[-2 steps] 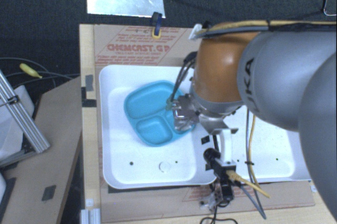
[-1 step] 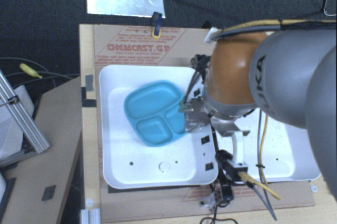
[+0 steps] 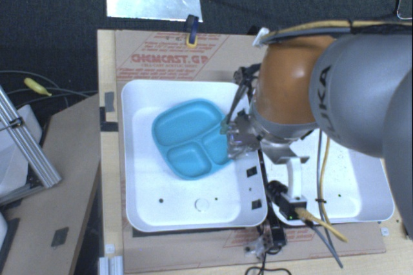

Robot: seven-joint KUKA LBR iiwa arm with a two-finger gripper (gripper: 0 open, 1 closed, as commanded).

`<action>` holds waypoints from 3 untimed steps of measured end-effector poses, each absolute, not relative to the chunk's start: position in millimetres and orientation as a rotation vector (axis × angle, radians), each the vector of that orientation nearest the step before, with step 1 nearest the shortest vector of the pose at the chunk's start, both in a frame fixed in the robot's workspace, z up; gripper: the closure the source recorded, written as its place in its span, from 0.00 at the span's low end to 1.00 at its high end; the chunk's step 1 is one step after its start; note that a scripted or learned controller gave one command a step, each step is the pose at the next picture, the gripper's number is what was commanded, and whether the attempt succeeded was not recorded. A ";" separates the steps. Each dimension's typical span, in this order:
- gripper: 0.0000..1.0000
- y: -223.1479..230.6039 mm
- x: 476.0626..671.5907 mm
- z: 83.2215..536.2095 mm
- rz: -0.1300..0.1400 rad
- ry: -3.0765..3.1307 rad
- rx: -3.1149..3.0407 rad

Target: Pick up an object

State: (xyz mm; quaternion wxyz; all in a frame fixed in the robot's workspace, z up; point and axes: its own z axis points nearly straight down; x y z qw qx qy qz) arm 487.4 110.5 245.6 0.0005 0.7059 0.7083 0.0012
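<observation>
A single light-blue plastic plate [image 3: 190, 137], divided into three compartments, lies flat in the left of two shallow white bins [image 3: 139, 138] on the worktop [image 3: 161, 51]. The plate sits in the upper-right part of that bin, its long axis running diagonally from the bin's upper right toward its lower left. The one large compartment faces the far wall of the bin; the two smaller compartments face the near side. The plate's right edge lies close to the bin's right wall.

The grey arm with its orange band [image 3: 290, 83] reaches across from the right-hand white bin [image 3: 368, 203] and hangs over the divide between the two bins. Its claw [image 3: 232, 138] is at the plate's right edge, touching or just above it; the wrist hides most of the claw, so how wide it stands, and whether it has hold of the plate, cannot be told.

Near the front of the left bin, below the plate, a small round mark [image 3: 202, 204] and two dark dots show on the white floor.
</observation>
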 end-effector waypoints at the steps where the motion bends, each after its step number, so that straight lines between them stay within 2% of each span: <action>1: 1.00 118.5 486.8 273.9 0.005 2.226 2.216; 2: 1.00 117.1 487.6 378.9 0.017 2.223 2.211; 3: 0.00 117.2 486.8 373.2 0.004 2.226 2.215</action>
